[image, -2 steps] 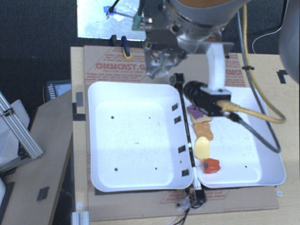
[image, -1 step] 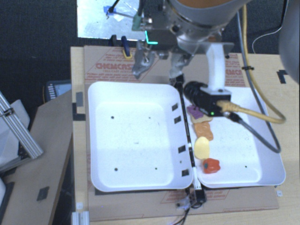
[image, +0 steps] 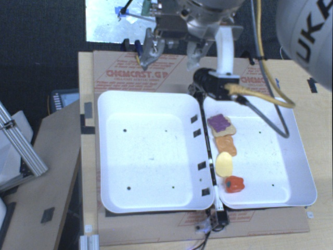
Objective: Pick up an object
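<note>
**A:** Why were the four small things bunched like that in the right bin (image: 296,160)?

**B:** They lay in a line close along the divider (image: 207,150) between the bins: a purple-topped piece (image: 219,122) farthest from the camera, an orange piece (image: 226,144) touching it, a pale yellow piece (image: 224,164) next, and a red piece (image: 234,184) nearest the camera. My guess is they had slid against that wall. The left bin (image: 145,155) sat on the other side of the divider.

**A:** And the gripper (image: 169,53)?

**B:** It hung above the desk (image: 86,77) beyond the far end of the divider, well apart from the pieces. The jaws stood apart, with nothing between them.

**A:** Anything unclear?

**B:** The arm's upper part was cut off at the top edge. What the four pieces really were, I could not tell; they were too small.
</note>
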Robot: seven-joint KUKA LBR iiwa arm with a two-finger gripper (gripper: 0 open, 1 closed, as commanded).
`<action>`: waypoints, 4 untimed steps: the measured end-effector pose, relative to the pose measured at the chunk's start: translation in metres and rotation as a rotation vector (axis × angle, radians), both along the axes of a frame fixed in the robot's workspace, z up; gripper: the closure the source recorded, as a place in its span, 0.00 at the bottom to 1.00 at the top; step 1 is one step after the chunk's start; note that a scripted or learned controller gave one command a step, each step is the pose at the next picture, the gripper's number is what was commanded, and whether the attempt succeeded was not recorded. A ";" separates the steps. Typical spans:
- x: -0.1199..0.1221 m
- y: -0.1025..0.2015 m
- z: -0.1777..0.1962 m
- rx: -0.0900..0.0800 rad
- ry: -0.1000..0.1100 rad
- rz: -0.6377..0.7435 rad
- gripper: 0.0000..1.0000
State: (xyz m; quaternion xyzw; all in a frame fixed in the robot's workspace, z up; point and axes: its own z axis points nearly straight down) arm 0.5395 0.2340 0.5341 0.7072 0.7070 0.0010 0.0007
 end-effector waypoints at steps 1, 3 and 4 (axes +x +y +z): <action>-0.002 0.000 0.012 0.002 -0.002 0.003 1.00; -0.025 -0.080 0.000 -0.001 0.002 -0.006 1.00; -0.043 -0.012 -0.050 0.000 0.004 0.009 1.00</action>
